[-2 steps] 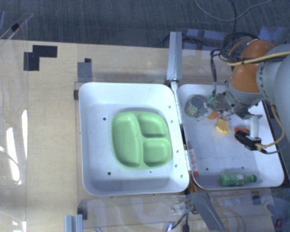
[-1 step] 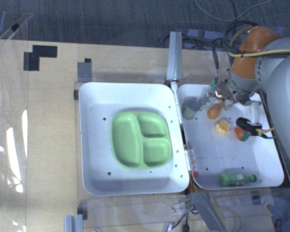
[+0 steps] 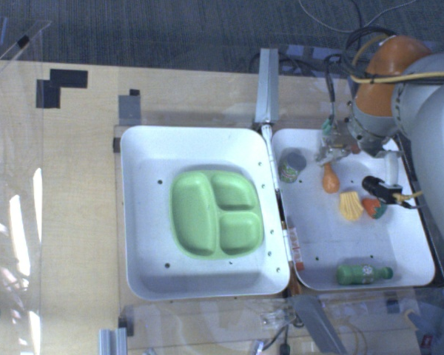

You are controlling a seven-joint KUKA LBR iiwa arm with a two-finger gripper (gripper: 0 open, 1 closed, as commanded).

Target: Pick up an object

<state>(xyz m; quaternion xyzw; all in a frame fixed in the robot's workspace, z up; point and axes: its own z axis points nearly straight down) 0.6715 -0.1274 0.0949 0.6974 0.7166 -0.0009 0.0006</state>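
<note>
Your hand (image 3: 331, 148) hangs over the far part of the right shallow white bin (image 3: 318, 244). You cannot tell from up here if it is open or closed.

Start at the near edge of that bin. A green plastic bottle (image 3: 364, 274) lies on its side there, close to the near wall. It is round and smooth, so it may roll or slip.

Farther in lies a yellow ridged toy (image 3: 350, 206). A small red and green toy (image 3: 374, 208) is right next to it. You cannot tell if the two touch.

Farther still is the small orange carrot-shaped toy (image 3: 330, 179). It lies just on the near side of the hand, so it looks like the easiest thing to take. It seems light and a bit hard, with a fat end and a thin end. Take it across the fat part, not the thin tip, or it could pop out.

A grey round can (image 3: 290, 165) stands to its left by the bin's wall, apart from it.

The left shallow white bin (image 3: 144, 198) holds a pale green plastic plate with three parts (image 3: 216, 213). It is wide and flat, so it would be hard to grab.
</note>
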